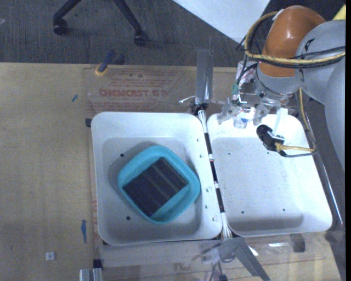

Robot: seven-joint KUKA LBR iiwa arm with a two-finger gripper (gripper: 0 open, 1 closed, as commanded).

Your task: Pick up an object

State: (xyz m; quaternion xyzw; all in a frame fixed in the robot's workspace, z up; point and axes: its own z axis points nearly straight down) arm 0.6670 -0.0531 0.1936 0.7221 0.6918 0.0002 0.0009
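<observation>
— where was the claw when you looked?
— the gripper (241,114) hung over the far edge of the right bin (274,186), near the corner by the seam between the two bins. wide or narrow, i couldn't tell; the wrist hid that from above.
— and the arm?
— the arm (285,38) reached in from the right, with its orange band just above the wrist.
— the thing to pick up?
— a teal dish (189,181) sat in the left bin (104,142), turned cornerwise, with a dark ribbed slab (155,186) lying inside it. it was well apart from the gripper, across the seam.
— and around that?
— both bins rested on a wooden bench (44,164). a clear sheet with red lettering (131,90) lay behind the left bin, and a chair's wheeled legs (93,16) stood on the carpet beyond.
</observation>
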